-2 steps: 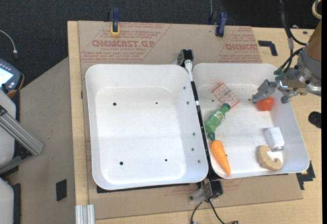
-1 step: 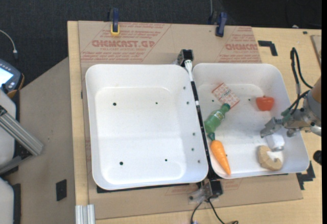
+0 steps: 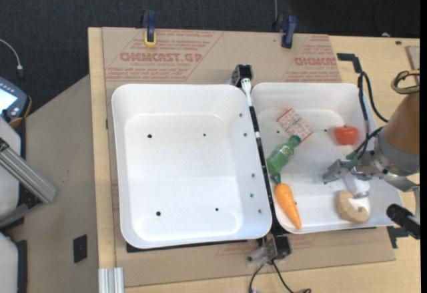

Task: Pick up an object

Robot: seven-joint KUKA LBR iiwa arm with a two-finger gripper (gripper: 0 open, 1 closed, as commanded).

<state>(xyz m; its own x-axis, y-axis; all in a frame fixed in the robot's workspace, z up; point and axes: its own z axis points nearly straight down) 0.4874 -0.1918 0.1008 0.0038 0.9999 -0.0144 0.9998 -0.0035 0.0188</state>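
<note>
My gripper (image 3: 348,177) hangs over the right part of the right bin (image 3: 313,93), reaching in from the right edge. Just below it lies a beige, bread-like lump (image 3: 351,207), close to the gripper's lower end. A red object (image 3: 345,135) rests above the gripper near the bin's right wall. Left of the gripper, a green bottle (image 3: 283,155) lies tilted, and an orange carrot (image 3: 288,205) lies along the bin's front left. A red-and-white packet (image 3: 294,123) sits toward the back. I see nothing held in the gripper.
The left bin (image 3: 133,101) sits beside the right one, their rims meeting at a black divider strip (image 3: 253,130). Blue clamps (image 3: 149,21) (image 3: 288,28) hold the cardboard base at the back. A black cable (image 3: 365,101) runs along the right bin's far right rim.
</note>
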